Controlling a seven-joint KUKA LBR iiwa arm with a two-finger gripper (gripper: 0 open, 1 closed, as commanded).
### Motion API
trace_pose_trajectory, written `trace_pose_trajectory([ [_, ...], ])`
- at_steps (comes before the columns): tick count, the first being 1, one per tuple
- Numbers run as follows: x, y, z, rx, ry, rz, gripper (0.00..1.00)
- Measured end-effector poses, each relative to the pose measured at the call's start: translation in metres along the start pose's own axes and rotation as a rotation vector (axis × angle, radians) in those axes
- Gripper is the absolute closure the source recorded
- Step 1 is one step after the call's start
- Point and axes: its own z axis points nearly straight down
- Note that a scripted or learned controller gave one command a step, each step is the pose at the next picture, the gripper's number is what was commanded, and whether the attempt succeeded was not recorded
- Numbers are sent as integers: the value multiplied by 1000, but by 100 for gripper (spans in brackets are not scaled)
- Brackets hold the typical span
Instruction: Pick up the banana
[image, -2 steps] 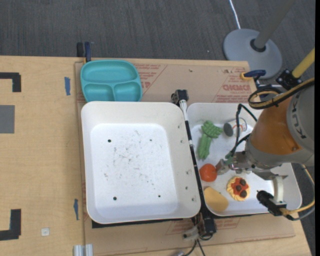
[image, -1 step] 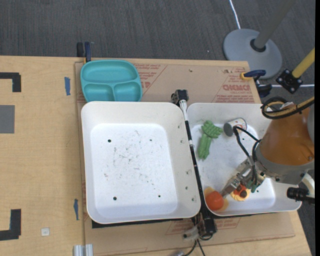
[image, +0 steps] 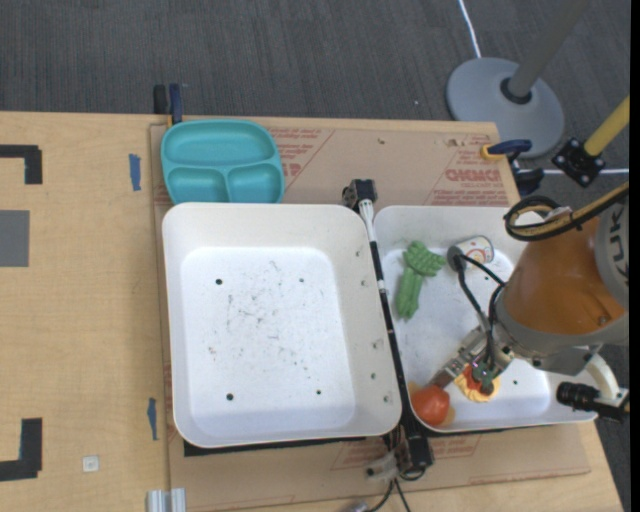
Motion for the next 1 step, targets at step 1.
trace_pose_trajectory([
  [1, 0, 1, -10, -2, 0, 0, 100],
])
